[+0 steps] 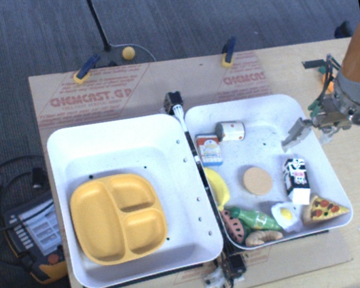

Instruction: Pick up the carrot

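While the arm (359, 70) hangs at the right bin (256, 107) edge, we're pre-reach, nothing grabbed.
Can't tell if the gripper (299, 130) is open or closed. I think the carrot (264, 236) is that tan-orange lump by the bin's near wall, so next it crosses over and descends.

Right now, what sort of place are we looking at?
Probably a robot lab's test bench: two white bins clamped to a board, toy food like a pizza slice, and a yellow tray.

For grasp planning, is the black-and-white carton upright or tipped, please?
Tipped: the carton lies flat, printed side up, in the right bin.
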Robot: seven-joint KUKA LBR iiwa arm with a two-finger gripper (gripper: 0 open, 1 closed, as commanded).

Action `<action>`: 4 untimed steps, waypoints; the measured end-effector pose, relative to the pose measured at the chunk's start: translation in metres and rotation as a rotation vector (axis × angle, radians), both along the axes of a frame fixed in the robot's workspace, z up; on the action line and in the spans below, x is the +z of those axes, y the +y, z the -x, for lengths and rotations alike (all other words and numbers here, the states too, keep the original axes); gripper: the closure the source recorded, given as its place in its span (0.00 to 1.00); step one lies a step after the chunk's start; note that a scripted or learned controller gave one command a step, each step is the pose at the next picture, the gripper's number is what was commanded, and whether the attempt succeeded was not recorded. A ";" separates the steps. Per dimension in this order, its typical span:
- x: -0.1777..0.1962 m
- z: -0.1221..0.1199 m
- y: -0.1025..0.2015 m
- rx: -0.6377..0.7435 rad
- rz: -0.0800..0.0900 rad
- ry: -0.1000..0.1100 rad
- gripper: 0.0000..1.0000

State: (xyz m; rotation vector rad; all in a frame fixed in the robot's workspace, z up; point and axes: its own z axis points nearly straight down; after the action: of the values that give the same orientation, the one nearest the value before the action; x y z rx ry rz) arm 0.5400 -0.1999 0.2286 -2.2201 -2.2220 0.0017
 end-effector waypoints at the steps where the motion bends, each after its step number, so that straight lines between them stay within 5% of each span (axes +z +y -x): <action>1: -0.086 0.050 0.101 0.327 -0.002 0.001 0.00; 2: -0.140 -0.015 0.045 -0.155 -0.013 0.000 0.00; 3: -0.138 0.012 0.043 -0.033 -0.002 -0.020 0.00; 4: -0.136 0.013 0.024 0.099 -0.034 -0.007 0.00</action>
State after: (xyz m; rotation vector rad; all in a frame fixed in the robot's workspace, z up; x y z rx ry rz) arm 0.5270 -0.1757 0.0925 -2.0951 -2.3144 -0.0432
